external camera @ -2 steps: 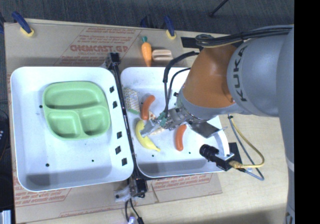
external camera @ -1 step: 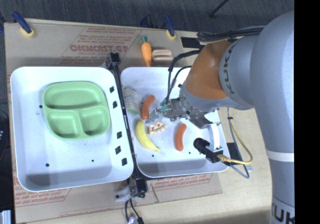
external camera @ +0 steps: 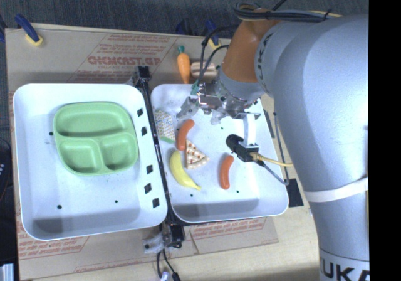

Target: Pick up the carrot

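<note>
While one carrot is lying outside the bins, two sausages, one banana are sitting below the gripper, grip unclear.

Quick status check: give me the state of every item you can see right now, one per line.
carrot: lying on the bench beyond the right bin, outside it, not held.
tool: over the right bin's far end.
hot dogs: two, lying loose in the right bin.
banana: lying beside the pizza slice.
green tray: upright in the left bin.

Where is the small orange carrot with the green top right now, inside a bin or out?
Out. The small orange carrot lies on the brown cardboard just beyond the right white bin's far rim, not between the gripper's fingers.
</note>
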Tool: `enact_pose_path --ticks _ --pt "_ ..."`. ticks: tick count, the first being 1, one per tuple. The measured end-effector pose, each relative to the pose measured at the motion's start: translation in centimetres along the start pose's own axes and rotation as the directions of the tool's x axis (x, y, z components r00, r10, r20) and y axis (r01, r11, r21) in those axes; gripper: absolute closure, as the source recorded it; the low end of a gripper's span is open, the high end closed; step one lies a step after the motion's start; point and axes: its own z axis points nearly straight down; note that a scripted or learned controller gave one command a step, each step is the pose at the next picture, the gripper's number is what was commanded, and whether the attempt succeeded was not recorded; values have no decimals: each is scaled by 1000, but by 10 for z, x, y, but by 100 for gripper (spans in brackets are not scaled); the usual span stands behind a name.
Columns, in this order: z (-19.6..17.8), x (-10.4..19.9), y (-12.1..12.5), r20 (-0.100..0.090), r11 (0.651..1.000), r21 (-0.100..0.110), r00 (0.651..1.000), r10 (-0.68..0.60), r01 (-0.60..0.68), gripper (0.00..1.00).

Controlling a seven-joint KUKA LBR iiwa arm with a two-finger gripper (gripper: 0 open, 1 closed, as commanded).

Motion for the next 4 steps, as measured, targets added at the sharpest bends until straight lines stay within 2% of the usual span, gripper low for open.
enact_pose_path --ticks 1,2,3,4 --pt "56 -28 32 0 700 3 700 714 -714 0" --pt "33 -24 20 1 441 3 441 897 -897 0" --pt "24 -22 20 4 450 9 450 893 -893 100" --pt "-127 -23 -19 -1 355 3 355 935 -935 100"
